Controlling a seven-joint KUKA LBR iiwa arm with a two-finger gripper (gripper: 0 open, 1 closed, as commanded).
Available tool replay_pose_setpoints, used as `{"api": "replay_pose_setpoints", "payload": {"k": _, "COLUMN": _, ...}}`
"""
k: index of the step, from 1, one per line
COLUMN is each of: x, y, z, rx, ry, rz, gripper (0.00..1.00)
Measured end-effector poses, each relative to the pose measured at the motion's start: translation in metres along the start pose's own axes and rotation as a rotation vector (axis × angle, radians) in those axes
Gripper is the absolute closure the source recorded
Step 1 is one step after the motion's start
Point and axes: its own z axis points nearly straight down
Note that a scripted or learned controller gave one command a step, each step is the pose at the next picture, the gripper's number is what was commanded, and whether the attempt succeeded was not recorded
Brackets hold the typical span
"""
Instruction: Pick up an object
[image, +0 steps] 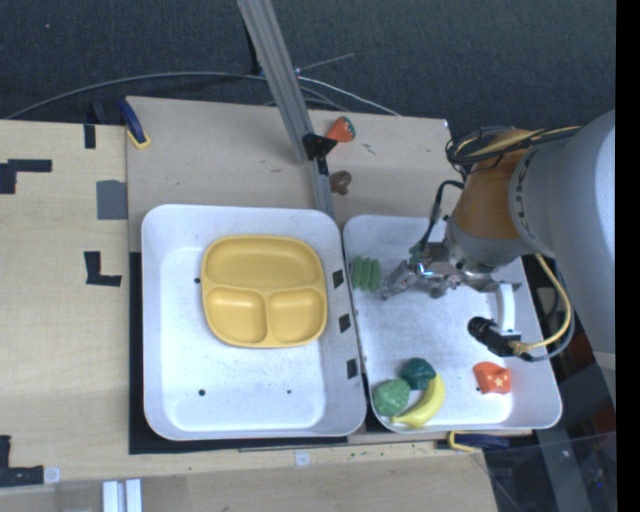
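Observation:
My gripper (400, 282) hangs over the upper left part of the right bin (450, 345), its fingers pointing left toward a small green ridged object (365, 274) that lies just beyond the fingertips. Nothing shows between the fingers. At the bin's front edge lie a light green lump (391, 398), a dark green piece (418, 372) and a yellow banana (430, 403), all close together. An orange-red object (491, 378) rests at the front right.
The left bin (170, 380) holds a yellow divided plate (265, 289). A grey pole (285, 85) slants in from the top, with a clamp near the bins' divider. Cables trail from the arm on the right.

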Motion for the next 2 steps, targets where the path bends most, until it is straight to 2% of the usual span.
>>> {"api": "replay_pose_setpoints", "payload": {"k": 1, "x": 0.001, "y": 0.0, "z": -0.011, "rx": 0.001, "ry": 0.002, "rz": -0.001, "gripper": 1.0}}
{"api": "replay_pose_setpoints", "payload": {"k": 2, "x": -0.005, "y": 0.006, "z": -0.072, "rx": -0.005, "ry": 0.001, "rz": 0.001, "gripper": 1.0}}
